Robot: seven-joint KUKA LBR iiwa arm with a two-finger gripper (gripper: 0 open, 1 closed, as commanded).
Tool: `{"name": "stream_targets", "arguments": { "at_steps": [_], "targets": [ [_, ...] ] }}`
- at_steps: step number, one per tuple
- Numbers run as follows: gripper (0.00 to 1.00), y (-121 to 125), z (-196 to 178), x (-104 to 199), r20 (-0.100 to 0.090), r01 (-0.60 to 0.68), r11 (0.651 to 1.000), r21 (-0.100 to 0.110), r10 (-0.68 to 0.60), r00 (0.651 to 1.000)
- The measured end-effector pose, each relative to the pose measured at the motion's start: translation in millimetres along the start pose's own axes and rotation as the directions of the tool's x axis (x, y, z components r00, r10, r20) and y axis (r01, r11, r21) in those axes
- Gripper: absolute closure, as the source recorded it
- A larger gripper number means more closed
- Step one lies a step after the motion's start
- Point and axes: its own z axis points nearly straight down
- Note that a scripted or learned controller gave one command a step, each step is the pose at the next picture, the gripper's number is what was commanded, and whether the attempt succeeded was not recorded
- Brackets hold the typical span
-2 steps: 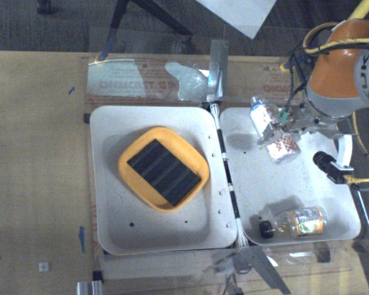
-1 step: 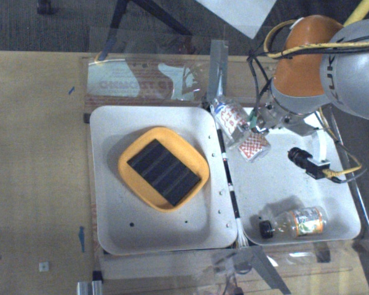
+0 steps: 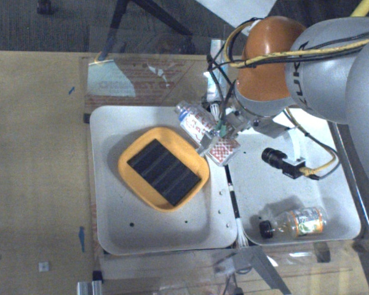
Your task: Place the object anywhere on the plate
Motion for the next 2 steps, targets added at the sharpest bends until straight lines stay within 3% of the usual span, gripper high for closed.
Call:
{"name": "stream_targets", "arguments": {
  "at_steps": [1,2],
  "targets": [
    [1.0,39.1,-14.9,65.3,0.002,-0.083,0.997,-0.004,0.083,0.997],
    [0.0,39.2,-15.5,65.2,0.003,-0.083,0.997,-0.005,0.083,0.997]
  ]
}}
